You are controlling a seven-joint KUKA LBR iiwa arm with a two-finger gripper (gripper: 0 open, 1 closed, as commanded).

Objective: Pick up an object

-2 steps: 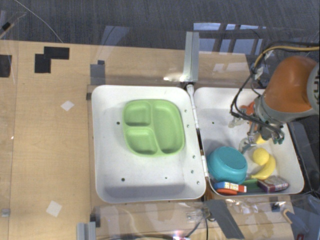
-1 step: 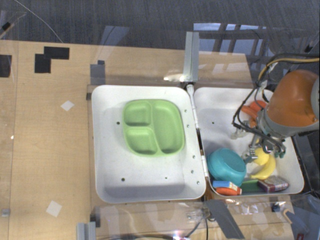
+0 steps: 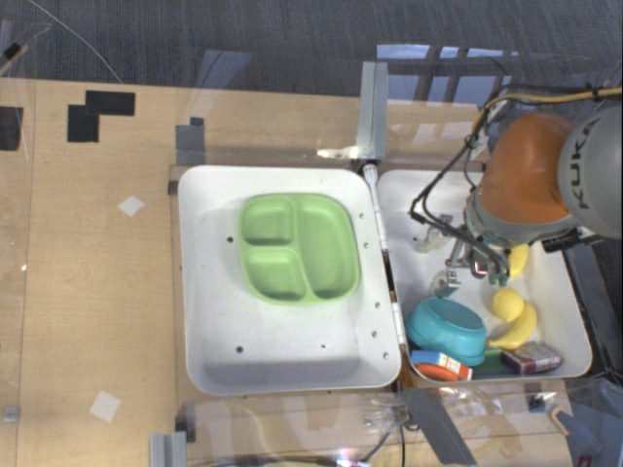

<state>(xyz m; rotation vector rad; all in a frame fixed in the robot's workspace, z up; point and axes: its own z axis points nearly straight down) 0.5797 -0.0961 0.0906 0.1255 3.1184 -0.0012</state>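
Observation:
My gripper (image 3: 465, 269) hangs low over the right bin (image 3: 409, 202), below the arm's orange band. It sits just above and left of a yellow banana-shaped toy (image 3: 513, 316). A teal bowl (image 3: 448, 325) lies right below the gripper near the bin's front. A second yellow piece (image 3: 520, 258) peeks out beside the wrist, partly hidden by it. At the front edge lie a small purple box (image 3: 531, 359) and a red-orange packet (image 3: 443, 365).
The left bin (image 3: 209, 329) holds a green divided plate (image 3: 297, 247) near its middle. A metal divider rail (image 3: 382, 251) runs between the bins. Black cables loop from the wrist over the right bin's back part.

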